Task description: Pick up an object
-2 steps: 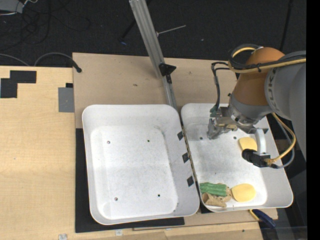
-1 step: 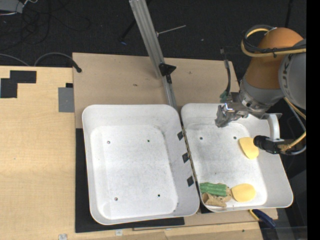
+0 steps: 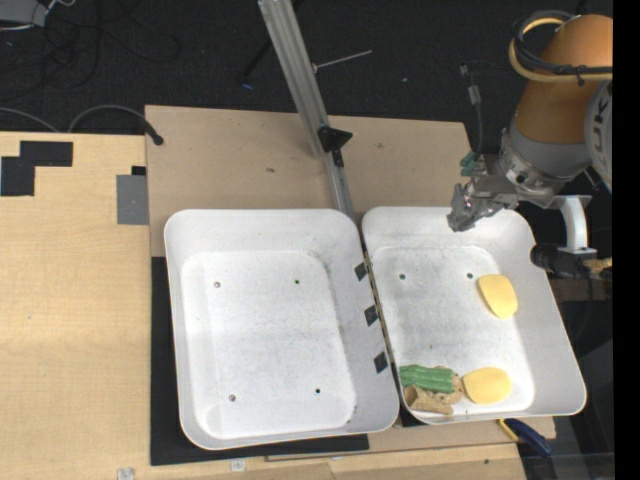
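End effector [image 3: 465, 211] state: cannot tell. It hovers at the right bin's [image 3: 545, 258] far rim. Risk: clipping that rim descending. Nearest object, yellow piece [image 3: 497, 295], lies mid-bin.

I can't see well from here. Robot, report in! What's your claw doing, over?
Claw over the right bin's far edge, nothing seen in it. Two yellow pieces, green toy, tan piece lie in that bin. Nothing blocking.
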`<state>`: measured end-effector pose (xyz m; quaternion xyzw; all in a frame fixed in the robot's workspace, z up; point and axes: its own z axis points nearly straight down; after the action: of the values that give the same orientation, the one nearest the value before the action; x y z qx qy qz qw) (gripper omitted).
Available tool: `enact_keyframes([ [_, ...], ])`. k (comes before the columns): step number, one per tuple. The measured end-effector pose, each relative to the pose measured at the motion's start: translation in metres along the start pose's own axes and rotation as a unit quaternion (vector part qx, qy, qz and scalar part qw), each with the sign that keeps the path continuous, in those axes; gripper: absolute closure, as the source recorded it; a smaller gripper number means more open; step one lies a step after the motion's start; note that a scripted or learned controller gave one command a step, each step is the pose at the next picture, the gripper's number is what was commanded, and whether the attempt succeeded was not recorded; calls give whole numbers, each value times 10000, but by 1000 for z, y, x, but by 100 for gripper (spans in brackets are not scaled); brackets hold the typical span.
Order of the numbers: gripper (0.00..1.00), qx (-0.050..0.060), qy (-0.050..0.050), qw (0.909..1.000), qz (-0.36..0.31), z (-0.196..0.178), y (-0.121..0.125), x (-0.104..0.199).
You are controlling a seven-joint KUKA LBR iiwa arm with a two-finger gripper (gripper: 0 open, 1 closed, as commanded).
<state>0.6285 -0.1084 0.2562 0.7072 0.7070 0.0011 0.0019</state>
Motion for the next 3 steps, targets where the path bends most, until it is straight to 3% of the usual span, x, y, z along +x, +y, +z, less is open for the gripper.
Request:
enact_keyframes([
  [1, 100, 22, 4, 10000, -16, -10, 0, 0],
  [3, 100, 56, 16, 10000, -14, 13, -66, 84],
])
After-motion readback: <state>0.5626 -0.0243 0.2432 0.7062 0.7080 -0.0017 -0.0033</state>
